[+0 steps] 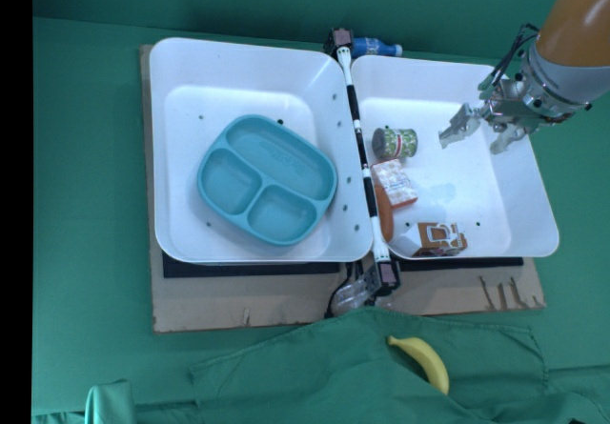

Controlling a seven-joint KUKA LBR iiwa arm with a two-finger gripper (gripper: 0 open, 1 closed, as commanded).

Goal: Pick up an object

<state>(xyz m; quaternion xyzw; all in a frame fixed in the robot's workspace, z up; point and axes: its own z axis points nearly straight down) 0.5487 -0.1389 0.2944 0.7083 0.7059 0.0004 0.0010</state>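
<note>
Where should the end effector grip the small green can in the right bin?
Take the green can across its round body, coming straight down. It seems to lie on its side, clear floor on its right, the packet close below, so close along its length, not toward the packet.

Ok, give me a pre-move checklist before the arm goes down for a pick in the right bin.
1. Gripper open: ok, fingers spread with nothing between them.
2. Gripper inside the right bin footprint: ok, above its upper right part.
3. Targets present: ok, a small can, a red and white packet and a small carton lie along the bin's left and lower side.
4. Gripper over a target: not ok, it is off to the right of all three.
5. Can standing free: ok.
6. Gripper height above the floor: cannot tell.
</note>
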